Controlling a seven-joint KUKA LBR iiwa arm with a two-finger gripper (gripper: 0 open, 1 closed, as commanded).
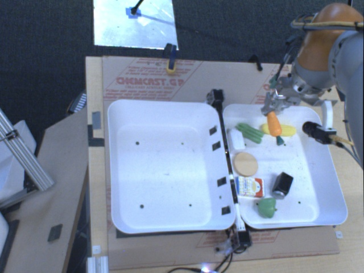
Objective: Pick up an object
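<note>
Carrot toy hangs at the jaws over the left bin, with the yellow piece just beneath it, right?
Wrong bin. The camera view shows the carrot toy at the jaws over the right bin, with the yellow piece just beneath it.

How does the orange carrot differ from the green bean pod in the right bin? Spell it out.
The carrot is orange; the bean pod is green. The carrot hangs point-down between the fingers of the gripper, while the bean pod lies flat on the floor of the right bin. The carrot sits over a yellow piece; the bean pod lies left of that piece. Both are long, slim, toy-like vegetables.
</note>
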